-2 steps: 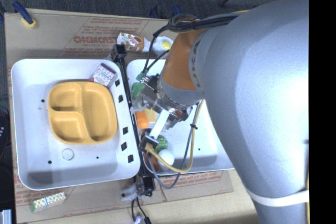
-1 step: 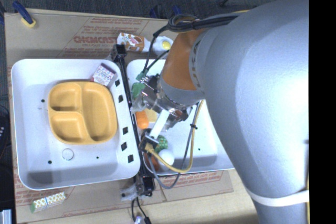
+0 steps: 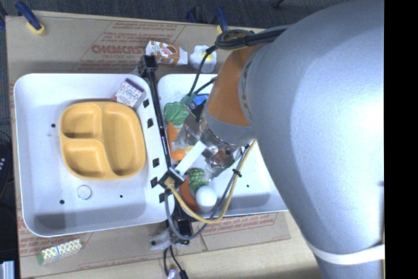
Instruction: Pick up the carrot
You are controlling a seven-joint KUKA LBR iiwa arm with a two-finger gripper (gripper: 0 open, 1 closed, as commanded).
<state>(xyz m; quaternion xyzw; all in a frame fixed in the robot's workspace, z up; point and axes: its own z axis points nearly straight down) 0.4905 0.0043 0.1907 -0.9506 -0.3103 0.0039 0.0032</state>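
1. The arm, smooth grey with an orange band above the wrist, reaches in from the right and covers most of the right bin.
2. The worktop is brown cardboard printed with red lettering; it carries two shallow white bins side by side.
3. The left bin is smooth white plastic with rounded corners. A yellow divided plate with three compartments lies near its middle, and a small printed packet rests near its back right corner.
4. The right bin shows its near edge and part of its back left corner.
5. The pincer hangs over the left part of the right bin, a metallic cluster with cables looping around it. Whether it is wide or narrow cannot be told.
6. The carrot is an orange, tapered piece lying by the right bin's left wall, just left of the pincer; whether they touch cannot be told.
7. A green leafy item lies just behind the carrot.
8. A white egg-shaped object sits near the right bin's front left corner, beside a reddish-orange rounded piece.
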